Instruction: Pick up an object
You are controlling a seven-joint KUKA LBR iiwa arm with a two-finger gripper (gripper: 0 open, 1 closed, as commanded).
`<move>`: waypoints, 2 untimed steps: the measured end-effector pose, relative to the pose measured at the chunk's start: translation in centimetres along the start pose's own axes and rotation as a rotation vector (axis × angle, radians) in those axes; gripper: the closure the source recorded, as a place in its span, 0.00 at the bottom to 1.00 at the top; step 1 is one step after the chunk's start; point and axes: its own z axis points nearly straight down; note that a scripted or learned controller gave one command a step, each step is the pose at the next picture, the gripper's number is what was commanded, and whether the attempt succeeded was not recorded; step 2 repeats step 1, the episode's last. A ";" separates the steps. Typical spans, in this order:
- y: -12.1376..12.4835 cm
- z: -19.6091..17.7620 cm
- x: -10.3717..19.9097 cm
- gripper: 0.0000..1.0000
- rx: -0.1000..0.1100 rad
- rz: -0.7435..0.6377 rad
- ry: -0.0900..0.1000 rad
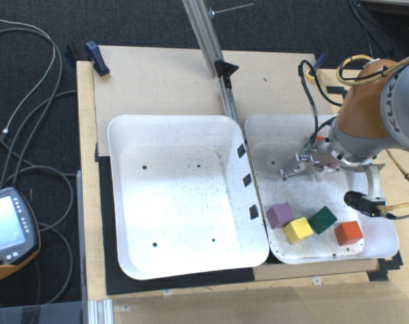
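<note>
Gripper [290, 172] above right bin [258, 140]; purple [280, 214], yellow [299, 229], green [322, 219], orange [348, 233] blocks along its near edge.

Both bins are white with fine dark speckling: the left bin [123, 140] and the right bin [285, 130]. In the lower right of the frame lie four blocks: purple block [280, 214], yellow block [299, 229], green block [322, 219], orange-red block [348, 233]. The table [164, 79] is light tan. The arm [376, 110] is grey and orange. The floor [42, 12] is dark grey. A blue clamp [96, 57] sits upper left.
</note>
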 end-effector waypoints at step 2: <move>-5.1 0.1 5.8 0.00 -0.001 -0.005 0.002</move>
